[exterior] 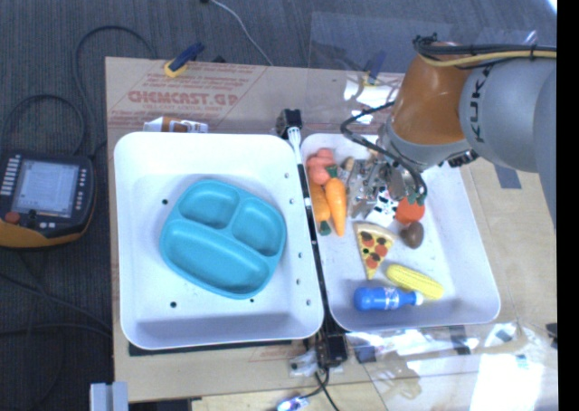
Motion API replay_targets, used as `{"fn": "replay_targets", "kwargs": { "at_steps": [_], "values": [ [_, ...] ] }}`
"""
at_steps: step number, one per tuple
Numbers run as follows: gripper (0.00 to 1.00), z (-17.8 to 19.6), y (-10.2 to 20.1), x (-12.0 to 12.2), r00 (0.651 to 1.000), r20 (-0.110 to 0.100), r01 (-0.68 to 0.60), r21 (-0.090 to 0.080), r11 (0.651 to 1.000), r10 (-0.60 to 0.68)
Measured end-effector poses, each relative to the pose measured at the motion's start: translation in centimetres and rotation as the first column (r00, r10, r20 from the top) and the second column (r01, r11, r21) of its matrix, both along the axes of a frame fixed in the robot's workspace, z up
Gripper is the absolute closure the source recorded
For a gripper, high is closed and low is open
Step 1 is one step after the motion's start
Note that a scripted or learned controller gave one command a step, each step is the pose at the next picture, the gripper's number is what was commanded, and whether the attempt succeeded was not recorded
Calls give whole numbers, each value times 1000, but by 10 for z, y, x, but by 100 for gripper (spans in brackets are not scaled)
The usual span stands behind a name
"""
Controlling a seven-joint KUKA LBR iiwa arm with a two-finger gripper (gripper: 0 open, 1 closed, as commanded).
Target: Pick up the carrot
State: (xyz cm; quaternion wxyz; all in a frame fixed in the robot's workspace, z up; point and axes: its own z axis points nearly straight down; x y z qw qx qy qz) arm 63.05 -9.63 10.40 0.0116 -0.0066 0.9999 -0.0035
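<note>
Near edge of right white plastic bin [484,305]: blue toy bottle w/ white cap [384,298], yellow plastic corn cob [414,280] just behind it, then pizza-slice toy [372,247]. Mid-bin: small brown rounded piece [412,234], red-orange tomato-like toy [410,211]. Left side of that bin, against the divider wall: orange tapered plastic carrot [336,204], lying lengthwise, tip toward near edge, fat end up by a reddish-orange lumpy toy [319,167].

Metal two-finger gripper [369,190] is down in the bin just right of the carrot, close beside it, not around it. Nothing btwn the fingers; open/shut — can't tell, too cluttered.

Carrot prob light, rigid hollow plastic, smooth so a bit slippery; taper means it'll squirt out if pinched near tip. Best grab across thick upper-mid section. Needs a small shift left first; wall on far side limits finger room.

Left bin holds a blue divided plastic plate [223,235].
</note>
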Motion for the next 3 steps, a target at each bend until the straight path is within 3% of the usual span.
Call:
{"fn": "replay_targets", "kwargs": {
  "at_steps": [1, 2, 3],
  "values": [
    [100, 84, 86, -12, 987, -11, -159, 7, 987, 159],
    [100, 80, 160, -31, 994, -20, -105, 11, 994, 106],
    [100, 90, 157, -30, 995, -16, -102, 8, 995, 102]
  ]
}}
